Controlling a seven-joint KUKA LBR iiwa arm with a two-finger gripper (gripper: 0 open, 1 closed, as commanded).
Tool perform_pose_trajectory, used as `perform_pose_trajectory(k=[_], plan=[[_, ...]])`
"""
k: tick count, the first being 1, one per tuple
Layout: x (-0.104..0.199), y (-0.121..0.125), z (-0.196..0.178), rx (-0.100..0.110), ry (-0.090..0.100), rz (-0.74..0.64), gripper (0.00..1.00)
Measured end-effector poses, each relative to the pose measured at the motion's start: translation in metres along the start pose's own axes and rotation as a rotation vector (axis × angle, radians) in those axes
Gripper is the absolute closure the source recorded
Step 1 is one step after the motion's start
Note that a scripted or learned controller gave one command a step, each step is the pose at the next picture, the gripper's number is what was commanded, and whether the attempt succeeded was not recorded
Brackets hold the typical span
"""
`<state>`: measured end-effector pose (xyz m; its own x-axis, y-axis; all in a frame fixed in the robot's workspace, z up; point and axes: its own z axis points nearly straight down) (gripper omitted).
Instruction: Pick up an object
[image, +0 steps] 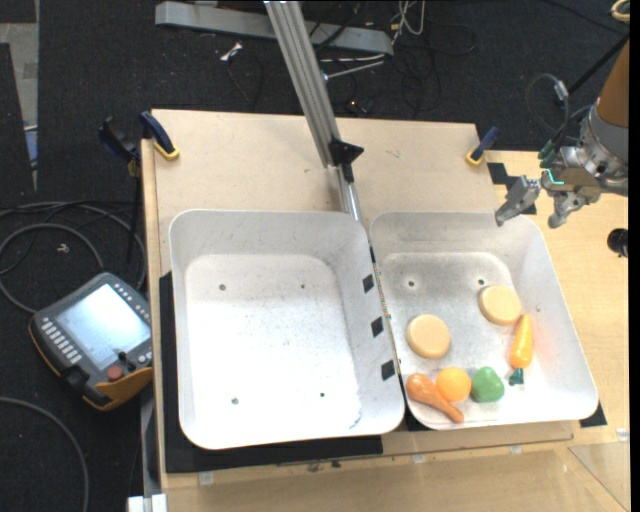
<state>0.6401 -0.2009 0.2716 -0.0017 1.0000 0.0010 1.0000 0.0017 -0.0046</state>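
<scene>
I'm seeing the hand (537, 203) hanging at the far right edge of the right bin (560, 300), just over its back rim. Its two fingers (516, 203) are standing apart with nothing between them. The grey arm (612, 130) is reaching in from the right, its wrist sitting just behind the hand.

All the things to pick are lying in the right bin, below the hand and towards the near rim. Closest to the hand, a pale round disc (499, 304) is resting a little below and to its left. A second pale disc (429, 335) is lying farther down and farther left. An orange carrot-like piece (521, 342) is leaning against the bin's right wall, almost straight beneath the hand. Along the near rim, well apart from the hand, I'm making out a row: an orange pear-like shape (432, 394), an orange ball (453, 383) touching it, and a green piece (487, 384) just beside the ball. A small dark green scrap (516, 377) is sitting by the carrot's lower end; I can't tell whether it belongs to it.

The left bin (200, 250) is sitting far to the hand's left, its edge overlapping the right bin's. Both are resting on the wooden counter (250, 160). A metal pole (310, 85) is slanting away up and left of the hand. A teach pendant (95, 340) is lying on the floor beyond the left bin.
</scene>
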Motion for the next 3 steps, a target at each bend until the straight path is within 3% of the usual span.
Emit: perform_pose_trajectory(k=[1,3], plan=[[0.000,0.001,-0.003,-0.004,-0.002,-0.002,0.00],[0.001,-0.015,0.102,0.001,0.000,0.002,0.00]])
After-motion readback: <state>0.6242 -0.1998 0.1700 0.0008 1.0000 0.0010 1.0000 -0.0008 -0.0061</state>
